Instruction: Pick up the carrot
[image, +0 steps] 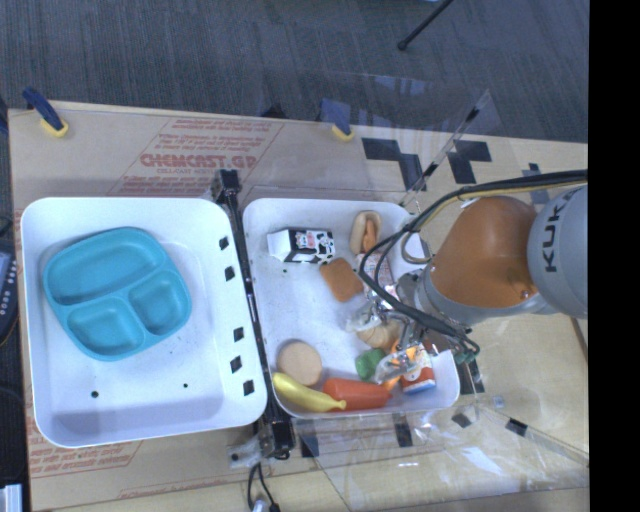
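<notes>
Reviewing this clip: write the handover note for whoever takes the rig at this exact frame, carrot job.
Claw: low in the right bin, over the clutter near its right wall; what it grips, if anything, is hidden by the wrist and cables.
Carrot: lying flat along the right bin's near edge, beside the banana, apart from the claw.
Also in that bin: milk carton, hot dog, a round bun.
Left bin bears a blue divided plate.
Done: arm is down inside the correct bin.
Left: reach the carrot, grasp it, lift it.
</notes>
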